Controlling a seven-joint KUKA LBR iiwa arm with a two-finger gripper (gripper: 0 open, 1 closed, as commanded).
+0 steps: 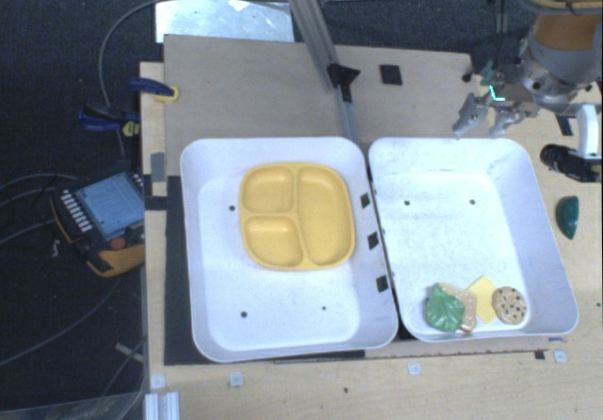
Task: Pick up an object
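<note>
— Where is your gripper, and what is it doing?

— My gripper (486, 117) hangs above the far rim of the right bin (542, 192), near that bin's far right corner. My two fingers (468, 116) are spread apart, with nothing between them. My grey wrist and orange band rise behind it toward the top right.

— What could you pick up?

— A small cluster lies in the near right corner of the same bin, well apart from my gripper, across the bin's bare floor. There is a green leaf (444, 309), touching a tan piece I cannot make out, then a yellow slice (485, 296) and a round cookie (509, 305) beside it.

— And farther out?

— The left bin (217, 305) sits beside the right one, away from my fingers. A yellow tray (297, 216) with three compartments rests in its far half. A dark teal thing (567, 217) lies on the bench, outside the right bin's right wall.
</note>
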